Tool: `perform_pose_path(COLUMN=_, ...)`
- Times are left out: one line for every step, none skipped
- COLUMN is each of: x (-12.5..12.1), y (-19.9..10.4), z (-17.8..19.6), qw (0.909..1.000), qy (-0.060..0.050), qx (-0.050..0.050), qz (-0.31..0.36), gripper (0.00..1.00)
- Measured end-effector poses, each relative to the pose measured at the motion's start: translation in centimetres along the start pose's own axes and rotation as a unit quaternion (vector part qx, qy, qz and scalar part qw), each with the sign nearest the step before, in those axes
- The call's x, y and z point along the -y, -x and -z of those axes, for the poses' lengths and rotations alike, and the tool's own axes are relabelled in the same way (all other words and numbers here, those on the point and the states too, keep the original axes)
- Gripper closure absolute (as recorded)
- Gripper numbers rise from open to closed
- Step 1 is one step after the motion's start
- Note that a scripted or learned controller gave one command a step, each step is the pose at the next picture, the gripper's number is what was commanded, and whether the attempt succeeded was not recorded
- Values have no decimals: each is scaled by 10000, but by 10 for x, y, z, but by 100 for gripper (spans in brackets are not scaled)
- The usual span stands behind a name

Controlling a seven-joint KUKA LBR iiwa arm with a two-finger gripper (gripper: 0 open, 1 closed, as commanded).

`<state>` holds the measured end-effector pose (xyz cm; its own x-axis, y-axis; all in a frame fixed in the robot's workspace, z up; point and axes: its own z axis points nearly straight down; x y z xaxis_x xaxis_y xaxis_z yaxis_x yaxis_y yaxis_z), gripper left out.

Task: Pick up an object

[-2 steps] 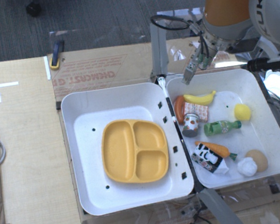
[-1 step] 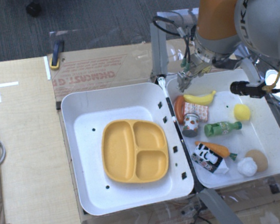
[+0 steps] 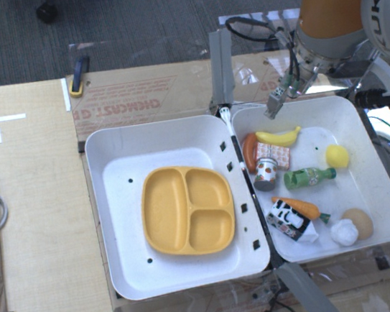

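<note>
End effector above right bin's back-left corner, nothing between fingers; finger state cannot tell. Banana nearest, just below. Advice: descend straight, straddle banana across width, avoid bin wall.

The divided plate lay in the left bin. In the right bin, the banana lay at the far left, the can just nearer, the bottle right of it, the lemon farther right, and the carrot near the bin's front.
</note>
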<state>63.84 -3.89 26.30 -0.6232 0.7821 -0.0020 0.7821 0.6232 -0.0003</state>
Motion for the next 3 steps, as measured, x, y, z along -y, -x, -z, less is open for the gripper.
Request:
perform_pose_path(x=7, y=-1, z=71, qw=9556, qy=13, qx=6, qz=2947, gripper=100)
perform_pose_path(x=42, y=39, z=50, qw=9139, qy=10, qx=-4, qz=4060, gripper=100)
perform_pose_path(x=112, y=62, z=34, qw=8329, qy=14, qx=-6, qz=5535, gripper=100)
